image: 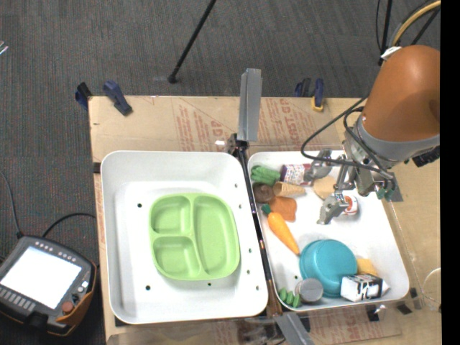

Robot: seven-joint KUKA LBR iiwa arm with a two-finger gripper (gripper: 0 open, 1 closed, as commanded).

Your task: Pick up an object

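1. Gripper: poised low in the right bin; whether the jaws are apart or together cannot be told.
2. Toy carrot: lies left of the gripper, near the blue bowl; probably light, rigid, slick. Grasp mid-length, across its width.

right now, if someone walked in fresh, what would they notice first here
Most likely the lime-green divided plate, lying alone in the left bin. Next, the orange band of the arm leaning in at the upper right over the right bin, its claw low among a jumble of toy food. In that bin, an orange carrot and an upturned teal bowl stand out.
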